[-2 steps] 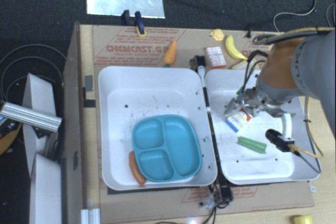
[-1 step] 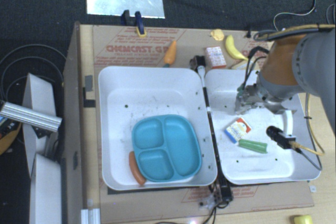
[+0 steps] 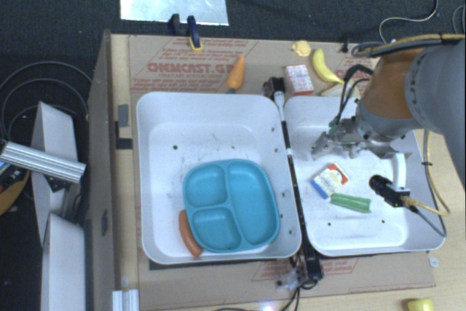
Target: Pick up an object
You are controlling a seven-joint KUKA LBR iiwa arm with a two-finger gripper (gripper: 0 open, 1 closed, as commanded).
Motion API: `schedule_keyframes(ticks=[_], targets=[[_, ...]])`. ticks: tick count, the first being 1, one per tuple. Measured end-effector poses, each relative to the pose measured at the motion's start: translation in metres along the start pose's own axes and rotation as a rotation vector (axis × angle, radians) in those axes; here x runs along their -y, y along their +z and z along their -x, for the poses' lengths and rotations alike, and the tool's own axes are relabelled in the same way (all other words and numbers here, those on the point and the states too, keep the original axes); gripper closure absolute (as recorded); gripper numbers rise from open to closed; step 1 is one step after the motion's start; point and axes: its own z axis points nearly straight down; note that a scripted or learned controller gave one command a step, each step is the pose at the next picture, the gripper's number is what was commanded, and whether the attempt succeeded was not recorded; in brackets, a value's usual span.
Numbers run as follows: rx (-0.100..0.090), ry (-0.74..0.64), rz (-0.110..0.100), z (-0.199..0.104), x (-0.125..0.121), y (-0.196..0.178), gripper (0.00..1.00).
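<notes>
— What do you have on the left?
— Your left bin (image 3: 167, 149) holds a blue divided plate (image 3: 231, 204), lying flat toward the near side. An orange sausage (image 3: 189, 233) lies just beside the plate's near-left edge, by the bin's wall.
— And behind the bins?
— On the bench, just beyond the far rims, you see a carrot (image 3: 236, 73), a small box (image 3: 299, 79) and a banana (image 3: 324, 68).
— The right bin?
— In your right bin (image 3: 364, 233) a red, white and blue packet (image 3: 330, 179) lies near the middle. A green stick (image 3: 351, 202) lies just beside it on the near side. The gripper (image 3: 336, 143) sits low over the bin's far-left part, near the packet but apart from it. You cannot tell whether it is released or clenched.
</notes>
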Motion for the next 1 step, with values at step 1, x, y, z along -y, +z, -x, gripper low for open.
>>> schedule_keyframes(ticks=[1], targets=[[-0.001,0.003,-0.008,-0.0041,0.0532,0.0117,0.00]])
